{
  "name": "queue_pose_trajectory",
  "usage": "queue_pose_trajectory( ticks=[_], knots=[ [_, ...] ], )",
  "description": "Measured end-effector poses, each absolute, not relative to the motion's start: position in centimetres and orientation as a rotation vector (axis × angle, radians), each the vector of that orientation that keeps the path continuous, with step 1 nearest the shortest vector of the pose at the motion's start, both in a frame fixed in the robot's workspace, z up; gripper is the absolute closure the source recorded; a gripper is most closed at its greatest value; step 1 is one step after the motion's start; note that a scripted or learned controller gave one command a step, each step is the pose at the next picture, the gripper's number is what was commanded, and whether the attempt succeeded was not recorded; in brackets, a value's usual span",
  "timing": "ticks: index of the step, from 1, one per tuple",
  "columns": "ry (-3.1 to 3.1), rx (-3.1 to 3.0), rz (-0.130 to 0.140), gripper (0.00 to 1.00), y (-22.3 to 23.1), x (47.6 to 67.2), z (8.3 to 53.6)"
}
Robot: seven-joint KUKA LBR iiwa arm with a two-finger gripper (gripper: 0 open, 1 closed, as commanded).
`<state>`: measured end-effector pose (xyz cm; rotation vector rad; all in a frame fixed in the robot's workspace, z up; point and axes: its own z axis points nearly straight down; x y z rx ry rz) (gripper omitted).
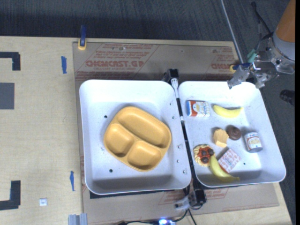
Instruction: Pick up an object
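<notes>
The gripper (243,76) hangs over the far rim of the right bin (274,146), and whether it stands wide or narrow, I cannot tell. Nothing sits in it. Down in that bin: a milk carton (197,108) by the far-left corner, a banana (227,110) just beside it, a chocolate donut (233,132) touching a cheese wedge (220,136), a small can (253,141) to the right. In the left bin (91,139), 1 yellow divided tray (136,138) lies alone.
</notes>
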<state>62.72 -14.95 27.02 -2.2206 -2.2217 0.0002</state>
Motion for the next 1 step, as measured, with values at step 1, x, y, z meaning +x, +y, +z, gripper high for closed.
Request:
queue_pose_trajectory(
  ticks=[1],
  knots=[
    [-2.221, -2.223, 0.001, 0.0, -21.31, 55.69, 15.98]
  ],
)
